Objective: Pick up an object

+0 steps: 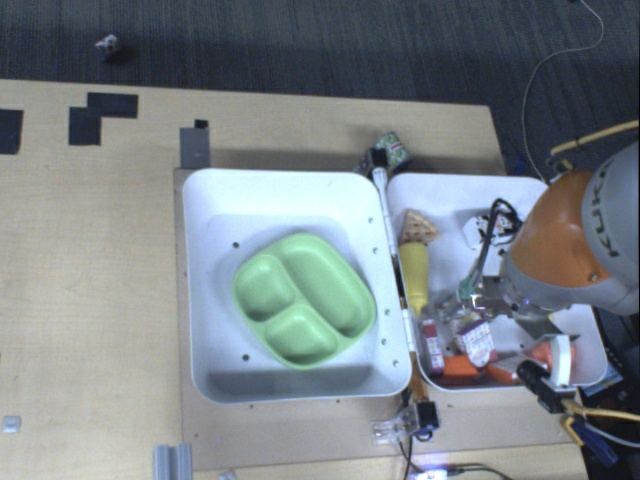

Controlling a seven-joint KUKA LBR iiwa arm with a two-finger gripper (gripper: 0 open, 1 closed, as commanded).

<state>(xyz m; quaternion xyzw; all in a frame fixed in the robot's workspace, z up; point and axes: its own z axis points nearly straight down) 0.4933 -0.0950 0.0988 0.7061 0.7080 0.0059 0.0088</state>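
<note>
Two white bins sit side by side on a light wooden bench (pixel 90 298). The left bin (pixel 205 368) holds a green plate (pixel 303 296) with three compartments, lying flat near the bin's middle, well apart from the walls.

The right bin (pixel 450 196) is crowded. A yellow tube (pixel 414 276) lies along its left wall, pointing far to near. Just beyond the tube's far end lies a tan wedge (pixel 419 229). At the near side lies an orange piece (pixel 462 369), with a small red and white packet (pixel 477 343) just above it and a dark red item (pixel 432 348) to its left. A black wire loop (pixel 497 218) rests near the far part of the bin, beside a small white thing that is too blurred to name.

The arm (pixel 580 238) reaches in from the right, its orange band over the right half of this bin. The gripper (pixel 478 303) hangs low over the clutter, just above the packet and right of the tube. Whether it is spread or pressed together cannot be told, and nothing can be seen pinched in it.

A small green and white object (pixel 393 151) sits on the bench just beyond the gap between the bins. Black patches (pixel 100 113) mark the bench's far left.
</note>
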